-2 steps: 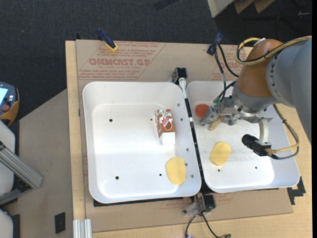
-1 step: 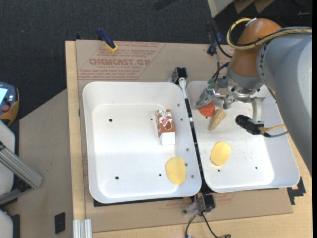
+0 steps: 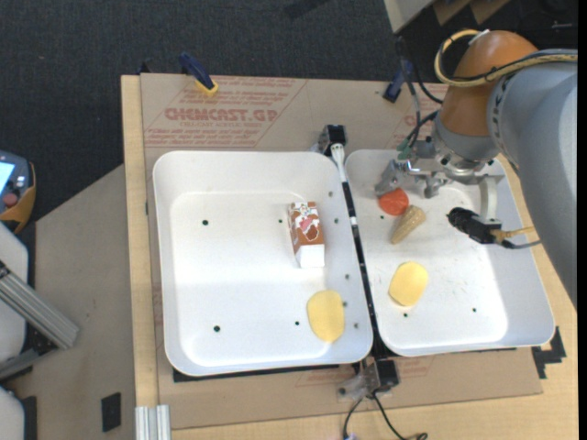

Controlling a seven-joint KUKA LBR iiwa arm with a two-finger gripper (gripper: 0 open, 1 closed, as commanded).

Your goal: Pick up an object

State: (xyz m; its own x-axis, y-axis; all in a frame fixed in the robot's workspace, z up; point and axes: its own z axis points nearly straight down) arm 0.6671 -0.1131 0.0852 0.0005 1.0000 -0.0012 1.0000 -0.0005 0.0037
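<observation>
My gripper point(image 3: 409, 187) hangs over the back left part of the right bin point(image 3: 514, 314), fingers spread and open, nothing between them. A small red round object point(image 3: 395, 203) lies just below the gripper's left finger, partly under it. A tan cone point(image 3: 408, 225) lies right beside the red object, toward the front. A yellow oval piece point(image 3: 408, 284) rests nearer the front of the same bin. In the left bin point(image 3: 183, 273) a red and white carton point(image 3: 306, 233) lies near the right wall, and a yellow disc point(image 3: 326, 315) sits at the front right corner.
The divider where both bins meet point(image 3: 354, 246) runs just left of the gripper. A black connector with cable point(image 3: 473, 225) hangs off the arm over the right bin. Clamps point(image 3: 198, 73) hold the cardboard base at the back.
</observation>
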